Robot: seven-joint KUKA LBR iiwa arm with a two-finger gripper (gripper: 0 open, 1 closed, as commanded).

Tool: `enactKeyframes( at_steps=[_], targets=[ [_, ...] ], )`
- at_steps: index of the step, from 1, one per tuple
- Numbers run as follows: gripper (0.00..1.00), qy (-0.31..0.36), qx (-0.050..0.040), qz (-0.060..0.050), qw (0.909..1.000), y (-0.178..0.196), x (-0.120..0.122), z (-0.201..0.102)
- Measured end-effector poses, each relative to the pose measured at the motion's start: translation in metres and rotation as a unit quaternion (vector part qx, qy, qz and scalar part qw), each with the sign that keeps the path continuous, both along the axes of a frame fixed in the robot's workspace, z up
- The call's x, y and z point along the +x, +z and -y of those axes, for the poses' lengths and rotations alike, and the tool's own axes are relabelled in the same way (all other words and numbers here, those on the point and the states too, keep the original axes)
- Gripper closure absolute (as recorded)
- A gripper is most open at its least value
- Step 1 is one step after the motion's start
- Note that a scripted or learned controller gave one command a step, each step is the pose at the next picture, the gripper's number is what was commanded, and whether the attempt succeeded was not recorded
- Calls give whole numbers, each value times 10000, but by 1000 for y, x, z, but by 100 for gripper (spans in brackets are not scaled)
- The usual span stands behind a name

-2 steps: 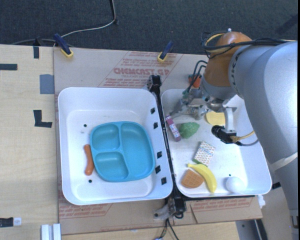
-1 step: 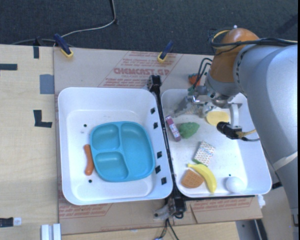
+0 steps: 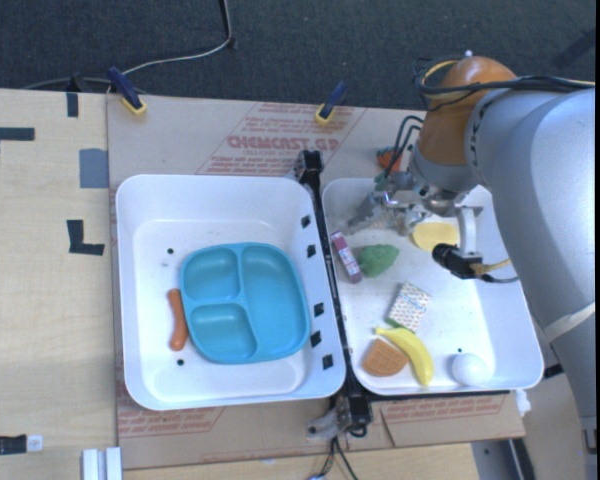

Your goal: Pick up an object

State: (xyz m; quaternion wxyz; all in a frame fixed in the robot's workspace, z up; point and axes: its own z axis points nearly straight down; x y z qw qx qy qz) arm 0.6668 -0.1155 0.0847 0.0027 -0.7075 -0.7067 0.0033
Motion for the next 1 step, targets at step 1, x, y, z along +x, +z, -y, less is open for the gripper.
enactKeyframes(
  at_steps=[1],
  targets=[
    [0,0,-8,4,10000,0,0,-16]
  ],
)
